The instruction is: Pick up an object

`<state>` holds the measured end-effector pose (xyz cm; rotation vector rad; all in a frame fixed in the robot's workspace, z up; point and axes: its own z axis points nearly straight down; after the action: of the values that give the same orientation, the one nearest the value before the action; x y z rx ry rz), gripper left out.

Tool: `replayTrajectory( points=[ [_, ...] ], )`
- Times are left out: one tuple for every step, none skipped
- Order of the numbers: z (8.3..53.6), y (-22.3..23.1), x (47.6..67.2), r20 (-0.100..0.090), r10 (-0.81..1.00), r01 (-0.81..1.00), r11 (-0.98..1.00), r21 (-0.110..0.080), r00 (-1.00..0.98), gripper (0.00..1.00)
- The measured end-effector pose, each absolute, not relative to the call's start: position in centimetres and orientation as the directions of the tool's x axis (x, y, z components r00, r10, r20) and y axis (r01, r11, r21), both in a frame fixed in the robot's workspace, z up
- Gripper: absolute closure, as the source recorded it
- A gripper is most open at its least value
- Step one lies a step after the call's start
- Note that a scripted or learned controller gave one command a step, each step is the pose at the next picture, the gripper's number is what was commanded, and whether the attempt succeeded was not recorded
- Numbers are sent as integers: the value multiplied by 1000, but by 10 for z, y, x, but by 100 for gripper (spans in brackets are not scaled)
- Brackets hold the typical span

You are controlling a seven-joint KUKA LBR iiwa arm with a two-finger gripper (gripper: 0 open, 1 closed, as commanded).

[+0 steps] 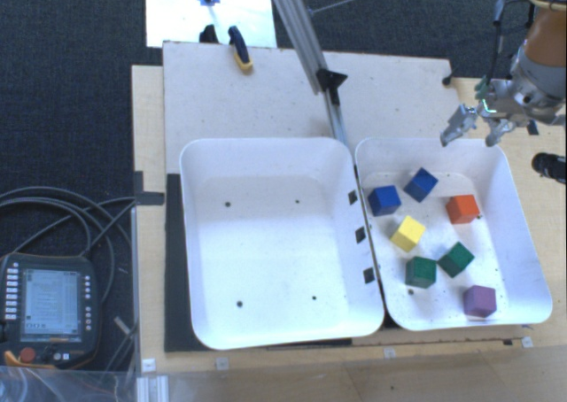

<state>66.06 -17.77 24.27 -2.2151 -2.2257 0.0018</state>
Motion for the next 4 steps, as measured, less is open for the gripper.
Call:
replayTrajectory(
  points=[
    [246,-177,661,-1,1000,1000,6,2,-6,0],
    [187,-181,668,0,1000,1000,5,-2,-5,0],
    [130,-179,659,0,1000,1000,3,-3,-3,0],
    [116,-176,666,4,1000,1000,5,19,-5,0]
  ],
)
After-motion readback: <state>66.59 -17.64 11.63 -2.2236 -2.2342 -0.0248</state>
